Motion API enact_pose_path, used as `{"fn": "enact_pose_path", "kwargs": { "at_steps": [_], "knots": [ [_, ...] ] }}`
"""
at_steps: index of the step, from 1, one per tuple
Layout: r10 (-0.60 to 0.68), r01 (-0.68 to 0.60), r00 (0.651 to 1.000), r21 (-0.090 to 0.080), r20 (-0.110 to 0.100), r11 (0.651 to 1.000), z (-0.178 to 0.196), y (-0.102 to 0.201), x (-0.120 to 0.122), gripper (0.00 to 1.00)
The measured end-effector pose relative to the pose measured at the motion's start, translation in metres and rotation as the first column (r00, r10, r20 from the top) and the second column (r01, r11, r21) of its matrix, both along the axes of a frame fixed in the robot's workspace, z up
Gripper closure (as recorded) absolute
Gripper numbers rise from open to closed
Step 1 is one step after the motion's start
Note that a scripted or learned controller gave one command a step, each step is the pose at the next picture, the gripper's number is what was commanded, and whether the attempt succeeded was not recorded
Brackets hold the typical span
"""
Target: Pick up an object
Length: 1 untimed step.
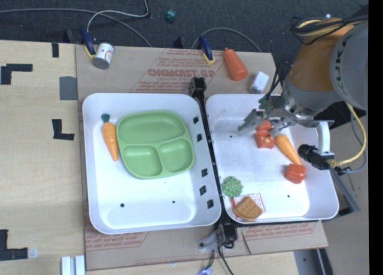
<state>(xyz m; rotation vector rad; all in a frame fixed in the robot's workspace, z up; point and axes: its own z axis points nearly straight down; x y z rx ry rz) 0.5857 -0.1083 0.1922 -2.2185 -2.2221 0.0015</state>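
Item: small red-orange toy piece (264,136), lumpy, possibly a pepper or tomato; exact kind too small to tell. Location: right bin (239,166), upper half, resting on the bin floor.

Relation to gripper (261,123): the piece lies directly under and just forward of the fingers, toward the bottom of the camera view. One grey finger (248,124) slants out to the piece's left; the other stands close on its right. The fingers are spread apart and straddle the piece's top; nothing is visibly clamped between them. Judgement: the piece is the nearest candidate, and a short straight descent would bracket it.

Neighbours, outward:
- Orange carrot (288,149), just beside the piece on its right, long axis slanting down and rightward; near enough to foul the right finger on closing.
- Red round piece (295,173), beyond the carrot's lower tip.
- Green broccoli (231,185) and waffle (248,206), near the bin's lower edge, well apart.

Left bin (96,166): green divided plate (157,143); second carrot (110,138) beside it.

Tabletop (36,142): orange bottle (236,65) behind the bins.
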Motion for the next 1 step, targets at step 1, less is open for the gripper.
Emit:
{"fn": "enact_pose_path", "kwargs": {
  "at_steps": [1],
  "knots": [
    [0.0,0.0,1.0,-0.005,0.011,1.0,-0.0915,-0.0495,0.0026,0.0]
  ]
}}
